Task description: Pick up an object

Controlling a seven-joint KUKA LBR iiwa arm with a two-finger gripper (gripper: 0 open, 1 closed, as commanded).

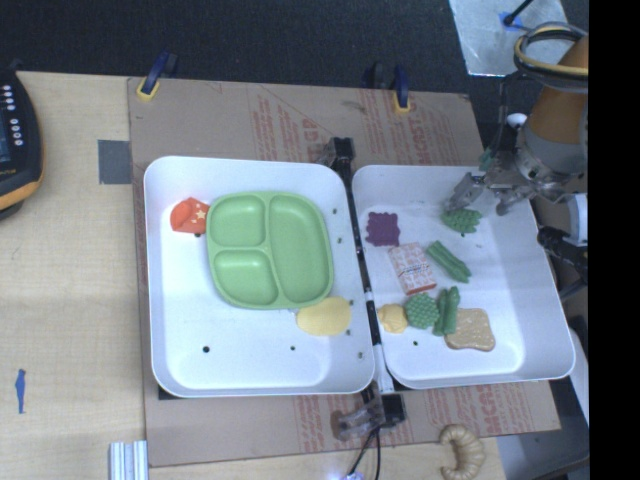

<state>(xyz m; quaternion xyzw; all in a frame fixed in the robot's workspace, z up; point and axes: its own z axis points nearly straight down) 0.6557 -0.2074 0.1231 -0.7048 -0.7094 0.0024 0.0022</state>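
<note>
Over in the right bin's far corner, your fingers are sitting spread right above the green broccoli piece, gripping nothing, so you're still lining up; the lift isn't done yet.

A small dark green leafy piece lay at about one o'clock in the right bin, just below my gripper. It was bumpy and rounded, like a toy broccoli floret, resting flat on the white floor. It sat apart from the other bits, with the nearest green pod toward its six o'clock. Whether my fingers touched it, I could not tell.
</note>
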